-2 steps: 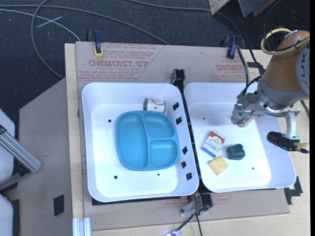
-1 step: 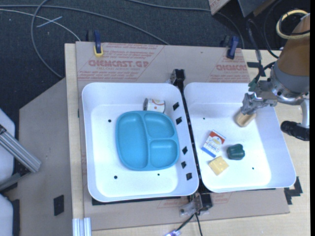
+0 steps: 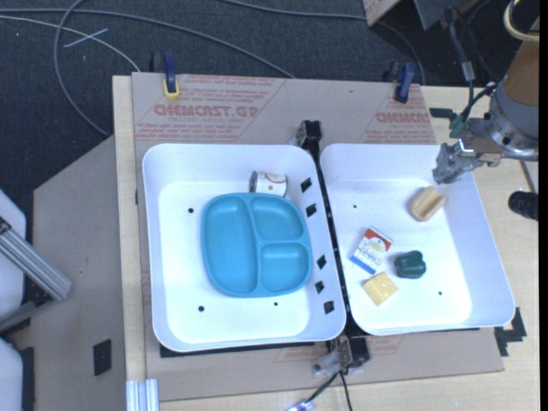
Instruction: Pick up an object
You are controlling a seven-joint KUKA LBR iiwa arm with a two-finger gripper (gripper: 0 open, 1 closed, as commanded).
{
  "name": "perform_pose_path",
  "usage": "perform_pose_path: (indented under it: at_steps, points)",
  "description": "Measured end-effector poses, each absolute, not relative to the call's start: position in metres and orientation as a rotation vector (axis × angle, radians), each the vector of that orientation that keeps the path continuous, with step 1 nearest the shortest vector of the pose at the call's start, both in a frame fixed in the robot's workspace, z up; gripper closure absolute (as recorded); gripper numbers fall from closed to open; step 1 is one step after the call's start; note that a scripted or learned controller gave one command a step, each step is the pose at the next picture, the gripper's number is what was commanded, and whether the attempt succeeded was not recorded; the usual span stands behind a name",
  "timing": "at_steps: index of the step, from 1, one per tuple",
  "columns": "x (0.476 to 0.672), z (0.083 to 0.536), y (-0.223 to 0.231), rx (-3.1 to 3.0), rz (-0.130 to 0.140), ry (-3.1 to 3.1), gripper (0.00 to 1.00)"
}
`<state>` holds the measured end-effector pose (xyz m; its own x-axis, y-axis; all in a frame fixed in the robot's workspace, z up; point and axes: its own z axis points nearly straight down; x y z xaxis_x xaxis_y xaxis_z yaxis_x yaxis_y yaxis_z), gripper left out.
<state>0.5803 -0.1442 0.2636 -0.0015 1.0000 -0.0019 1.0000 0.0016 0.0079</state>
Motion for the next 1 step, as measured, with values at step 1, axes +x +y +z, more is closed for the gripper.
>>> perform_pose_path:
  at_steps: [1]
  points:
    - [0.5716, 0.2688, -0.0877, 2.216, 0.003, 2.231, 1.0]
